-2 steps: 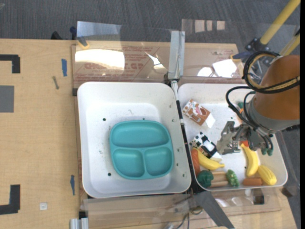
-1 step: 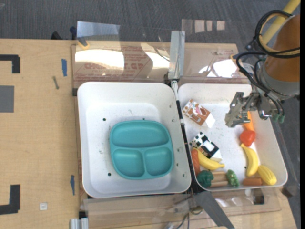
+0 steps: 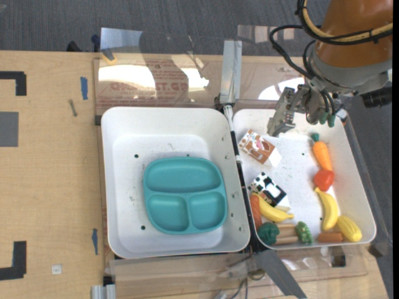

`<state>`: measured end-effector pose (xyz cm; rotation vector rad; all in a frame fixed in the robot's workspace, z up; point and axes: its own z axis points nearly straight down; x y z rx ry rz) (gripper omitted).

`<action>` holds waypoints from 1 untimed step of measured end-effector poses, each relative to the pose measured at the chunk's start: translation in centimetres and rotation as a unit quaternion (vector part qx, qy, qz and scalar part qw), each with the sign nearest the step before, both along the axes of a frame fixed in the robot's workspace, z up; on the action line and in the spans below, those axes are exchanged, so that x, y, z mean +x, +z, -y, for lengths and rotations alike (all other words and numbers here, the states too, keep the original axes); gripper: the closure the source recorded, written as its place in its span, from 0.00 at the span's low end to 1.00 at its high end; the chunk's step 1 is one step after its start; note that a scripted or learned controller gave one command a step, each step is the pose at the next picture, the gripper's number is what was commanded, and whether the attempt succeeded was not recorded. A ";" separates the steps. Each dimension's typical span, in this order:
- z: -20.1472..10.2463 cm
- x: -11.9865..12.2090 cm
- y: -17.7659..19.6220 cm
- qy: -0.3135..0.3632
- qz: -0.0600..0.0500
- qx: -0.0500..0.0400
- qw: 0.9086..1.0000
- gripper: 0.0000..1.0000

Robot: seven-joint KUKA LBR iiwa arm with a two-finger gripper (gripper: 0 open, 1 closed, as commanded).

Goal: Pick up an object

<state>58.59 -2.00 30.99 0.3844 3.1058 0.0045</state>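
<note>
The arm reaches in from the upper right, its orange band (image 3: 355, 17) large at the top corner, and the gripper (image 3: 283, 118) hangs above the far left part of the right bin (image 3: 361, 179). Its jaws point down and toward 7 o'clock; whether they are open or closed cannot be told, and nothing is seen between them.

The right bin holds the loose objects. Just below the gripper, toward 7 o'clock, lies a small brown-and-white carton (image 3: 259, 147). Toward 6 o'clock from that sits a black-and-white block (image 3: 268, 189), touching a yellow banana (image 3: 274, 212) beneath it. A thin orange-red piece (image 3: 255, 209) lies along the bin's left wall beside them. On the right side, an orange carrot (image 3: 322, 154) lies above a red pepper (image 3: 323, 179), with a second banana (image 3: 329, 209) below and a yellow corn-like piece (image 3: 350, 228) at 5 o'clock. Along the near wall sit a dark green vegetable (image 3: 269, 232), a small broccoli (image 3: 303, 232) and a brown sausage-like piece (image 3: 329, 236).

The left bin (image 3: 118, 167) carries a teal divided plate (image 3: 184, 193) at its centre. Both bins rest on a tan tabletop (image 3: 43, 167).
</note>
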 end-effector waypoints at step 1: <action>-2.8 7.3 0.4 -0.057 -0.002 0.000 0.998 1.00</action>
